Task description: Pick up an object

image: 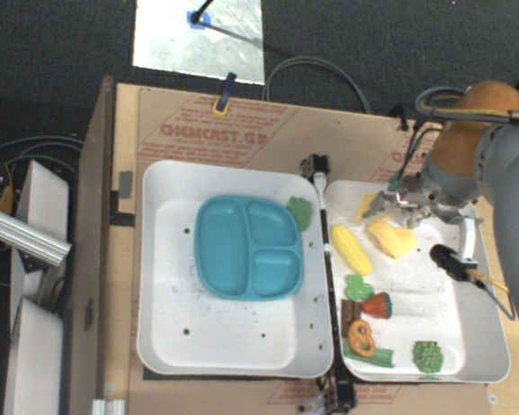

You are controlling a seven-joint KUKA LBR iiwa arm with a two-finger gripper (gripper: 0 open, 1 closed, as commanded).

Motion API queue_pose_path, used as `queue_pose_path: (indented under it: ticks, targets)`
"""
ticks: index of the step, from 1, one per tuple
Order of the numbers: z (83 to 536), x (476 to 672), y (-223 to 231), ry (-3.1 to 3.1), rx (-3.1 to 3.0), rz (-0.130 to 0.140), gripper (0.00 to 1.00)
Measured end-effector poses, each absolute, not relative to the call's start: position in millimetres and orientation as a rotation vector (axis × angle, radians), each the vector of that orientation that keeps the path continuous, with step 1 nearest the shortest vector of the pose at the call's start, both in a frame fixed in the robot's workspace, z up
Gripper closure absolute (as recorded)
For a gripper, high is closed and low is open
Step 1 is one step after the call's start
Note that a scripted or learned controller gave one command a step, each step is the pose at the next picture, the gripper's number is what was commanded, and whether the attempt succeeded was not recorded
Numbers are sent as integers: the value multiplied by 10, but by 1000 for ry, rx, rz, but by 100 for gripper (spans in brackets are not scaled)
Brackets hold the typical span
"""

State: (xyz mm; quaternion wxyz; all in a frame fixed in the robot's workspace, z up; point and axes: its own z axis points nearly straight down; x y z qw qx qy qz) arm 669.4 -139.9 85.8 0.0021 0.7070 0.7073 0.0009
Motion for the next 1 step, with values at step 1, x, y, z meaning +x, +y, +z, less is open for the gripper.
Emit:
queue_pose_path:
  ticks: [1]
  targets:
    - [1043,6496,-1464,2220,2220,0,0]
